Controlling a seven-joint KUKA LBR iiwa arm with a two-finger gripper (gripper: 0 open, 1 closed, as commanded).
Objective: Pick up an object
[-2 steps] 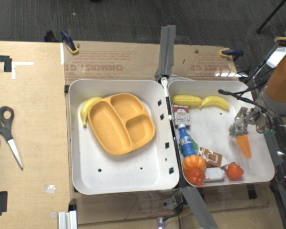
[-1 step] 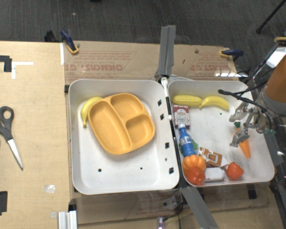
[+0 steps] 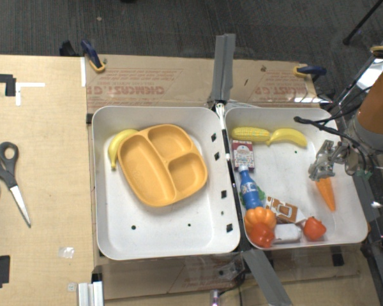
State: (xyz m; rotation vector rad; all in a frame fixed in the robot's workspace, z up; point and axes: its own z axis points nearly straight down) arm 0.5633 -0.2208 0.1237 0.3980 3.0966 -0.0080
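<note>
While the gripper (image 3: pixel 322 166) is hanging over the right bin (image 3: pixel 352 240) near its right wall, its metal fingertips are sitting just above the wide top end of an orange carrot (image 3: pixel 327 192); whether they are parted or closed cannot be told, and nothing is showing between them. Behind it, the grey arm (image 3: pixel 370 116) is reaching in from the right. The carrot is lying apart from the other items in this bin. Along the far wall, a corn cob (image 3: pixel 251 133) and a banana (image 3: pixel 288 136) are lying end to end. Down the left side, a small red box (image 3: pixel 242 155) and a blue bottle (image 3: pixel 249 188) are lying in line. At the near wall, an orange pepper (image 3: pixel 260 217), a brown-and-white packet (image 3: pixel 283 209) and a red tomato (image 3: pixel 314 229) are crowding together. Over in the left bin (image 3: pixel 159 244), a yellow divided plate (image 3: pixel 161 164) is resting against a second banana (image 3: pixel 117 145).
</note>
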